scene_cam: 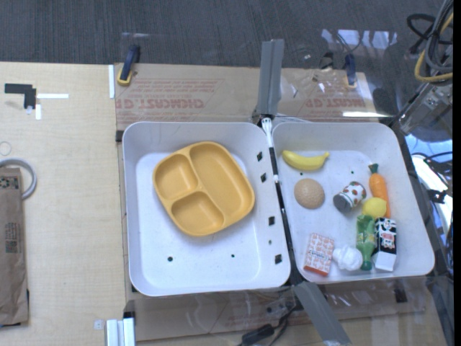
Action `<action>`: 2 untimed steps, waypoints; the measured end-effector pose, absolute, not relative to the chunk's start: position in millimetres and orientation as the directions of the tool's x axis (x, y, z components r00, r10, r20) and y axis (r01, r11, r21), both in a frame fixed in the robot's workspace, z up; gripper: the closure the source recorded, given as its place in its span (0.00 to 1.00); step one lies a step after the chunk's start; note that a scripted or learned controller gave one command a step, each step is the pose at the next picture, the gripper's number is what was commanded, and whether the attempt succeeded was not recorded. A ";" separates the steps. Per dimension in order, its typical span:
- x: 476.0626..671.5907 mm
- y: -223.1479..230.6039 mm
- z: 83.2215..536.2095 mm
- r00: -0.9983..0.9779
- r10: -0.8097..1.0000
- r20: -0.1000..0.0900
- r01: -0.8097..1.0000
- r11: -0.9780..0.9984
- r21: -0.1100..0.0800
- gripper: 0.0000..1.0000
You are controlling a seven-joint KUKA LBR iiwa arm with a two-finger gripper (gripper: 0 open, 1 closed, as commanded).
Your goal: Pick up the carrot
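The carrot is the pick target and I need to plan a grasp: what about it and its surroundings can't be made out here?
- Carrot: lower end hidden behind the lemon in the camera view.
- Whether it touches the bin wall: too small to tell.
- Small can label: blurred.

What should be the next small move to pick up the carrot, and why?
Probably bring the arm in from the right until it is above the carrot, because nothing is near it yet. The carrot lies at the right wall of the right bin, its green top pointing away, with the lemon touching its near end, so coming down over its upper half looks safer.
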State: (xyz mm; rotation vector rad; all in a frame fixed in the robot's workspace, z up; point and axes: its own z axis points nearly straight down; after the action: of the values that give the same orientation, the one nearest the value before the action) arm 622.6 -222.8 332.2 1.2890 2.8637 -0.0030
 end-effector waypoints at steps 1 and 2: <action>656.8 -217.5 279.1 -0.845 0.535 -0.003 0.535 0.845 0.000 0.00; 641.4 -222.1 174.6 -0.889 0.458 -0.003 0.458 0.889 0.000 0.00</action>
State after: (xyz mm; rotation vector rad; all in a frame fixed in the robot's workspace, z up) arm 641.4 -222.1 174.6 0.7388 3.0501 -0.0008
